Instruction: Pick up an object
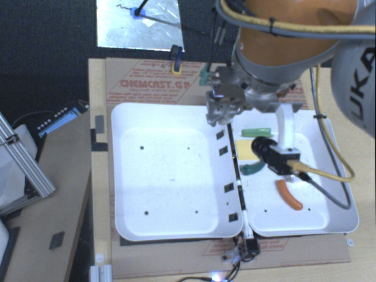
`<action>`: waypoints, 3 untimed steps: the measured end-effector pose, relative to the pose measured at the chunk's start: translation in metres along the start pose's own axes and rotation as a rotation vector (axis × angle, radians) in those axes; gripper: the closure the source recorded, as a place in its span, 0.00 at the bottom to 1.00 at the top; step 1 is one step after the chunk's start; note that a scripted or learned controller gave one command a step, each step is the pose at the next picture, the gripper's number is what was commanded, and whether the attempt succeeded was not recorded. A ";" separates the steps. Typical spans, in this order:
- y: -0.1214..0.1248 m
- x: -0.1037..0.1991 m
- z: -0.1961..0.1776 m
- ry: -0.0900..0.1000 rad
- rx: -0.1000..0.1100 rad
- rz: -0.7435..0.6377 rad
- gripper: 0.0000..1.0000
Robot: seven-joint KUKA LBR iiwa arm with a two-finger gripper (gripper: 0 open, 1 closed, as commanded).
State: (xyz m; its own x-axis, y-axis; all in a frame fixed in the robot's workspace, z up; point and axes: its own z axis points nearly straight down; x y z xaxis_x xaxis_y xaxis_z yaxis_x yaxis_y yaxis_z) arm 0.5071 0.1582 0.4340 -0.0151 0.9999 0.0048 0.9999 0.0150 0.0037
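We see a slim orange, sausage-shaped object (289, 195) lying loose in the right bin (338, 216); the gripper (220, 113) hangs over the bins' divider, its grip state hidden from us

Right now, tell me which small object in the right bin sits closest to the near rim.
The orange sausage-shaped piece. It lies below the teal piece and the green bar.

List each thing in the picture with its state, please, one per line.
Gripper: low over the seam between the bins, nothing seen in it.
Left bin: flat on the bench.
Right bin: holds the small items.
Orange piece: lying flat, untouched.
Green piece: lying flat.
Yellow piece: lying flat, partly covered.
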 end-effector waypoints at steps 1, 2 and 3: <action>0.047 0.010 -0.027 -0.003 -0.003 0.009 1.00; 0.079 0.017 -0.064 -0.003 -0.003 0.009 1.00; 0.101 0.035 -0.103 -0.002 -0.003 0.008 1.00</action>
State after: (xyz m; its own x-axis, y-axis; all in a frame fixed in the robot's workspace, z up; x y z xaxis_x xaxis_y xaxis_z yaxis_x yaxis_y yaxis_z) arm 0.6068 0.1938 0.5375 -0.0068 1.0000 0.0024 1.0000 0.0068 0.0068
